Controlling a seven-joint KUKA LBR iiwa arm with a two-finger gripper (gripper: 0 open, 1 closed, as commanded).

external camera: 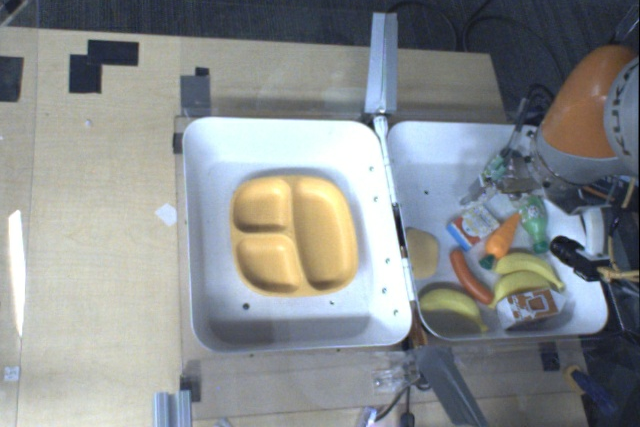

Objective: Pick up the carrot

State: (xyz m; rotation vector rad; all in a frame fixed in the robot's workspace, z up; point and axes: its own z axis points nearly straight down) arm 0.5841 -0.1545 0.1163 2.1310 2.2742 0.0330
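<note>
Your wooden worktop [90, 215] carries two white bins; the left bin [200, 245] contains a yellow divided tray [295, 233]. The gripper [507, 170] hangs over the right bin [435, 155]; whether it's clamped, you cannot tell. The carrot [503, 236] lies just below it, beside two bananas [525, 273].

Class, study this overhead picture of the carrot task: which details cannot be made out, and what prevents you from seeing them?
- Gripper: the camera view does not let its fingers be told from the clutter under the arm.
- Carrot: lower end tucked behind the banana.
- Carton: label print too small to read.
- Green bottle: blurred, partly covered by neighbours.
</note>
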